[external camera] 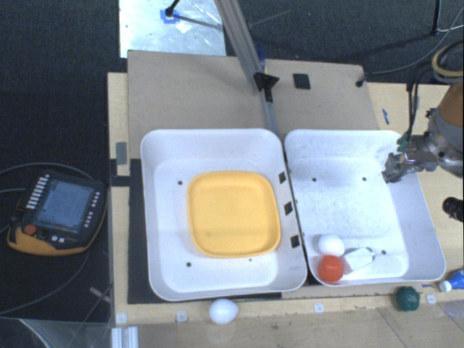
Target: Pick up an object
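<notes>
A yellow square plate (234, 213) lies in the left bin (163, 267). In the right bin (348, 194), at its near left corner, a white ball (330, 244) rests against a red ball (331, 268), with a small white object (359, 258) beside them. My gripper (395, 167) hangs at the right bin's far right rim, well away from the balls. Nothing shows between its fingers.
A white egg-shaped object (223, 311) lies on the bench in front of the left bin. A dark green ball (407, 298) and a blue-tipped item (453, 281) sit by the right bin's near right corner. A teach pendant (56, 214) rests far left. A metal pole (243, 38) slants at the back.
</notes>
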`<state>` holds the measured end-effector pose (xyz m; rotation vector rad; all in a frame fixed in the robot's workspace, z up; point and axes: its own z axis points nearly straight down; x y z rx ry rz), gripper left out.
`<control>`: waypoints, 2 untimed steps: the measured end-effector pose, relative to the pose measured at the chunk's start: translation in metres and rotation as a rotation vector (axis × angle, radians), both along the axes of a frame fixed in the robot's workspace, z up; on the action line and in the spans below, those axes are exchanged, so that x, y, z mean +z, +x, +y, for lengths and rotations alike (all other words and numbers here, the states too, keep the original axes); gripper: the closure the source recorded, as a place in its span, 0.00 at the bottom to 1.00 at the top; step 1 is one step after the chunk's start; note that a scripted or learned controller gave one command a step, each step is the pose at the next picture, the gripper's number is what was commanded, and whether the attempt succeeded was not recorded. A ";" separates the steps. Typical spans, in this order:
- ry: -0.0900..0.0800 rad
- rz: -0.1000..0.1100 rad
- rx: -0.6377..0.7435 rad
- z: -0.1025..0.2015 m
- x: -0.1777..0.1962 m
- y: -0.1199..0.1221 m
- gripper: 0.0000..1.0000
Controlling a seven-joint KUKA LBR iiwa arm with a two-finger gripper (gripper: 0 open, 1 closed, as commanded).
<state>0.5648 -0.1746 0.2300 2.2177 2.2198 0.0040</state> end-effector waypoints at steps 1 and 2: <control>0.002 0.004 0.004 0.051 -0.002 0.003 1.00; 0.002 0.004 0.004 0.111 -0.006 -0.007 1.00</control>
